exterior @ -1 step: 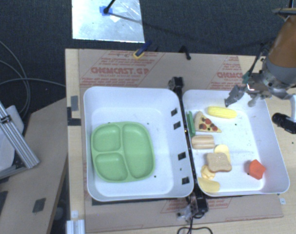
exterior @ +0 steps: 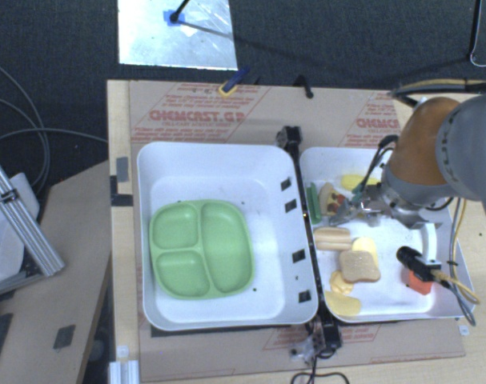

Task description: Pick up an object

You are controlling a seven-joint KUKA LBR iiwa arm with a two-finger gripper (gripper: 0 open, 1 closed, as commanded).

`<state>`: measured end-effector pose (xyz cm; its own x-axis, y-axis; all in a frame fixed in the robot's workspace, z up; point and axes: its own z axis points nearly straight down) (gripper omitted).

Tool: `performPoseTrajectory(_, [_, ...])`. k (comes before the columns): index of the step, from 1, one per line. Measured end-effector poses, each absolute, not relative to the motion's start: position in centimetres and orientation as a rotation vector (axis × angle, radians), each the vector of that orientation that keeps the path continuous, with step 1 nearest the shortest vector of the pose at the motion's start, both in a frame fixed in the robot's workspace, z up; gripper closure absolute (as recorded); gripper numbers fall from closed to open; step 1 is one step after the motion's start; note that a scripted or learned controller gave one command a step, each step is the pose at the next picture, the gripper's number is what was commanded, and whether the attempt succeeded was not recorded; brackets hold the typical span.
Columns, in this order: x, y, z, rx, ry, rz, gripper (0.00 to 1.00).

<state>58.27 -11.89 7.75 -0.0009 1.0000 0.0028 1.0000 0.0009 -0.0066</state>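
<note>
My gripper (exterior: 353, 209) is low in the right bin (exterior: 387, 310), reaching in from the right under the grey and orange wrist. Its tip sits against a small brown and red food piece (exterior: 331, 200) near the bin's left wall. A green stick (exterior: 313, 202) lies just left of that piece. Below the gripper lie a beige roll (exterior: 332, 238), a slice of toast (exterior: 359, 267) and some yellow pieces (exterior: 343, 294). Another yellow piece (exterior: 353, 182) shows above the gripper, partly hidden by the arm.
The left bin (exterior: 218, 162) holds a green divided plate (exterior: 201, 249). A black divider (exterior: 303, 222) runs between the two bins. A small orange-red block (exterior: 419, 282) sits at the right bin's right side. Cables cross the floor behind the bench.
</note>
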Motion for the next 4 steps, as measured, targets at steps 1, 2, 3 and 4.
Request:
performPoseTrajectory(1, [50.8, -8.1, 8.9, -2.216, -2.218, 0.002, 0.0])
performPoseTrajectory(2, [51.3, -8.3, 10.0, -2.223, -2.224, -0.005, 1.0])
performPoseTrajectory(3, [52.7, -2.6, 25.8, -2.216, -2.244, -0.023, 1.0])
performPoseTrajectory(4, [48.6, 1.1, 24.2, -2.212, -2.229, -0.001, 1.0])
